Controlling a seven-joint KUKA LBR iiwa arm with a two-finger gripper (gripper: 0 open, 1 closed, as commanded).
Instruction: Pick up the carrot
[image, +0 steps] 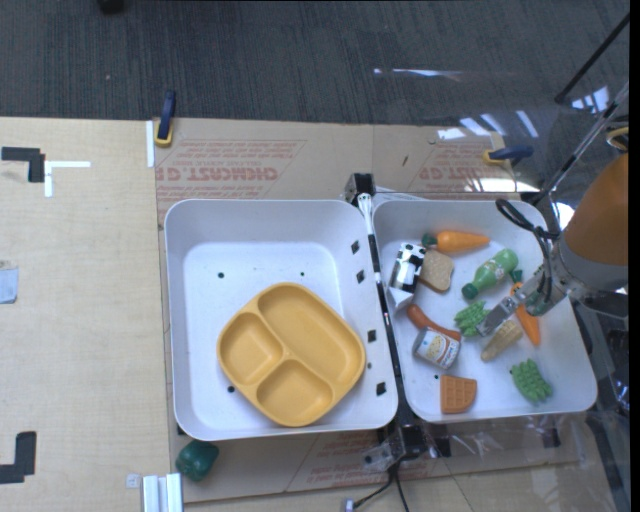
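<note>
Two orange carrot-like pieces lie in the right bin: the carrot, with its green top, rests near the far wall, and a smaller orange piece lies by the gripper. The gripper hangs low over the bin's right side, well apart from the carrot; whether it is open or closed cannot be told. Between them lie a green bottle, a slice of bread and a black-and-white can. Nearer the front are a sausage, a broccoli floret, a corn cob, a labelled tin, a waffle and a bumpy green vegetable. The left bin holds a yellow divided plate. A green pepper sits outside on the bench, by the left bin's front corner.
</note>
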